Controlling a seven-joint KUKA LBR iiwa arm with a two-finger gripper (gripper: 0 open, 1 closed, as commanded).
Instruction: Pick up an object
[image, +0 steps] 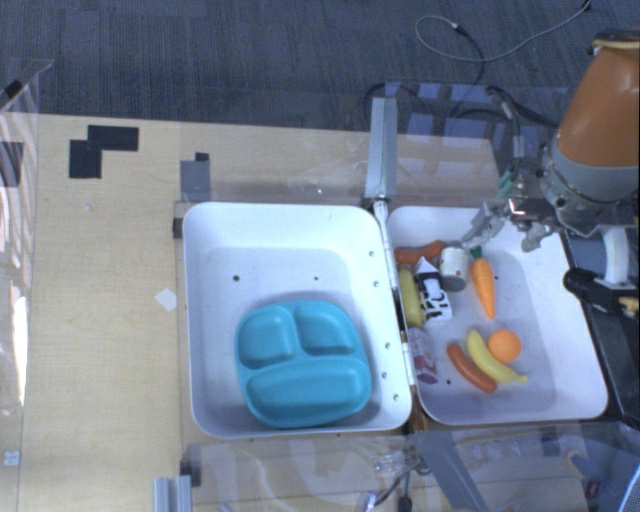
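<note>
The right bin (575, 330) holds several toy foods: a carrot (484, 286), an orange ball (505, 346), a banana (492, 361), a red sausage (470, 369), a white-and-grey cup (453, 268), a black-and-white packet (432, 298), a yellow piece (411, 300) and a reddish piece (419, 253). My gripper (505, 234) hangs over the bin's far side, just above and behind the carrot and the cup. Its fingers are spread, open, with nothing between them.
The left bin (230, 240) holds a blue divided tray (303, 362) at its near side. A metal divider (380, 160) runs between the bins at the back. Black tape marks (100, 148) lie on the wooden bench at far left.
</note>
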